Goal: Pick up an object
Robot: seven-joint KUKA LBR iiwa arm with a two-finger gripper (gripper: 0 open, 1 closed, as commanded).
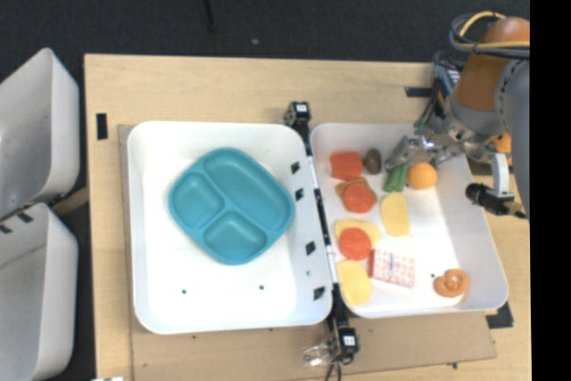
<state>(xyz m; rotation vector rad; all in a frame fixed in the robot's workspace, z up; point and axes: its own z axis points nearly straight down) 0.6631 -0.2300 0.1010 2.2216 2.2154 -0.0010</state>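
Highest over the surface, the grey arm's hand (415,147) hovers just above the orange ball (423,176) in the right bin (489,256); I cannot tell whether it is wide or narrow, and nothing shows held. A slim green piece (394,178) touches the ball's left side, with a brown lump (372,161) further left. The likely risk: the smooth, round ball rolls away, or the crowding green piece gets nudged or pinched too. Far left of the ball lies a glossy teal divided tray (232,205).
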